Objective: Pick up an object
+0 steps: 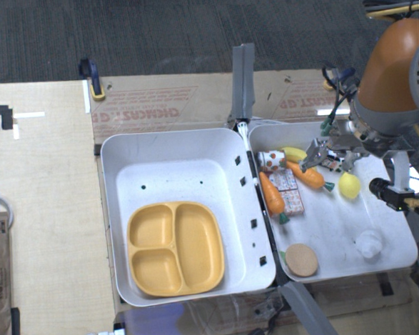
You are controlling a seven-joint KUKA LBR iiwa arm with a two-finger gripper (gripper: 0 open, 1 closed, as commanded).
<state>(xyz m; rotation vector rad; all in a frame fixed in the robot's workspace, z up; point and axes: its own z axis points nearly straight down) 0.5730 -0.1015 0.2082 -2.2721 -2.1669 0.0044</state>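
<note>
The grey robot arm's gripper (322, 155) is hanging low over the right white bin (388, 262), at 12 o'clock inside it, just above a small orange toy carrot (309, 176), so nothing is getting lifted yet, and I cannot tell how the jaws are standing.

Bright, even overhead light; soft shadows, sharp focus.

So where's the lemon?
The lemon lies in the right bin, toward its far right side, just right of a carrot and below the gripper.
</note>
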